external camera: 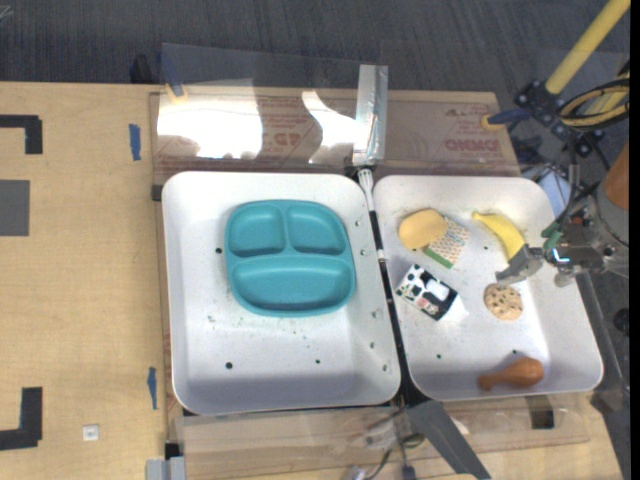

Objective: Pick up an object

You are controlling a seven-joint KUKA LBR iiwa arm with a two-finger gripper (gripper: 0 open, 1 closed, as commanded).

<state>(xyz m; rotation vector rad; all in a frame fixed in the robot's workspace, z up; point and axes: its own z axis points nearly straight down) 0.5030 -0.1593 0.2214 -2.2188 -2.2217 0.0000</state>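
the cookie point(503, 301) lay in the right bin point(575, 363), just below the gripper point(527, 264), with the banana point(502, 233) close above it. the gripper hung at the bin's right side, one grey finger slanting down toward the cookie; whether the fingers were spread or pressed together could not be told, and nothing was seen between them. farther off lay a yellow lump point(421, 228), a black-and-white toy point(427, 291) and a brown pear point(514, 372). the left bin point(190, 298) held a teal plate point(290, 256). this looked like the approach step; the next move would call for centring over the cookie and descending without nudging the banana.
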